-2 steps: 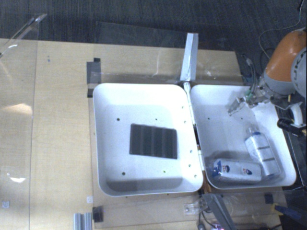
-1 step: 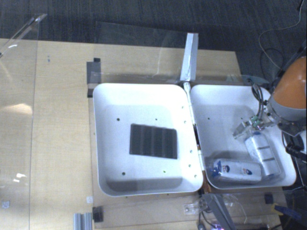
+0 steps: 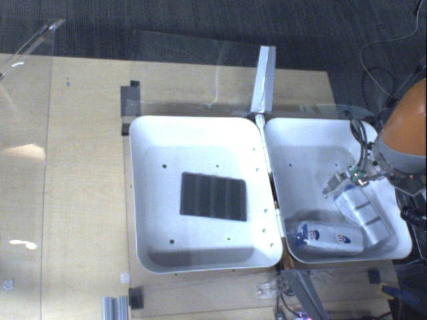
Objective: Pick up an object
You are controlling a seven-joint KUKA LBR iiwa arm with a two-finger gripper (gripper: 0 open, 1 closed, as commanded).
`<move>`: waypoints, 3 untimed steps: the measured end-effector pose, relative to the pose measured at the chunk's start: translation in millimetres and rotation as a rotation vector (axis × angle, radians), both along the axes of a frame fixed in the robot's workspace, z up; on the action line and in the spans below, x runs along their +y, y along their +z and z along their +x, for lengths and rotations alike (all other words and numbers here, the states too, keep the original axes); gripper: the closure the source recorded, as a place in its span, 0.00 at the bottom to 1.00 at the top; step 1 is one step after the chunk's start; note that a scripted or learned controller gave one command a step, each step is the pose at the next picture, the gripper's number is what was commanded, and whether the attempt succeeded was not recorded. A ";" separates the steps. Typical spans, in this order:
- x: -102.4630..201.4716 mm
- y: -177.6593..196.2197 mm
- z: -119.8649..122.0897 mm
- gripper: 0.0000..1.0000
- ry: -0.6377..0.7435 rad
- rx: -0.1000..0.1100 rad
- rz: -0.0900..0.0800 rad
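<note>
Two candidate objects in right bin (image 3: pixel 300 152): clear plastic packet (image 3: pixel 363 213) just below gripper (image 3: pixel 341 184), white tube (image 3: pixel 331 236) along front wall. Finger state: cannot tell. Centre over packet, descend straight, avoid bin wall.

Robotics lab, wooden bench (image 3: pixel 80 199), 2 white bins (image 3: pixel 153 179), loose cables (image 3: pixel 390 42)

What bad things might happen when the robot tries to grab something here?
1. The clear plastic packet looks slippery, so the tool might lose it.
2. The white tube lies tight against the right bin's near wall, so gripping it may be awkward.
3. The two items nearly touch, so one could nudge the other.
</note>
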State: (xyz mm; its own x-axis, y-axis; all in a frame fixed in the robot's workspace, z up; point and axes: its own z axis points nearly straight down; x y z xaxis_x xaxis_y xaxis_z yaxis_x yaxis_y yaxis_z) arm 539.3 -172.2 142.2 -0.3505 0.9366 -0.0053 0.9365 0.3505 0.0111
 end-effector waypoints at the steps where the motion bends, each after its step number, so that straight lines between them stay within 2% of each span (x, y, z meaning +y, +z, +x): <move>1: 37.4 -52.9 23.8 0.00 -0.230 -0.001 0.003; 2: 48.2 -55.1 110.3 0.00 -0.187 0.005 0.002; 3: 50.1 -41.3 113.4 1.00 -0.178 -0.005 0.001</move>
State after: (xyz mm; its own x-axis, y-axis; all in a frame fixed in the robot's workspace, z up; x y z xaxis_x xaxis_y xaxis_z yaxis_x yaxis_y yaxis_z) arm 652.7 -122.2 100.9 -0.1790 0.9838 -0.0053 0.9837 0.1791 0.0162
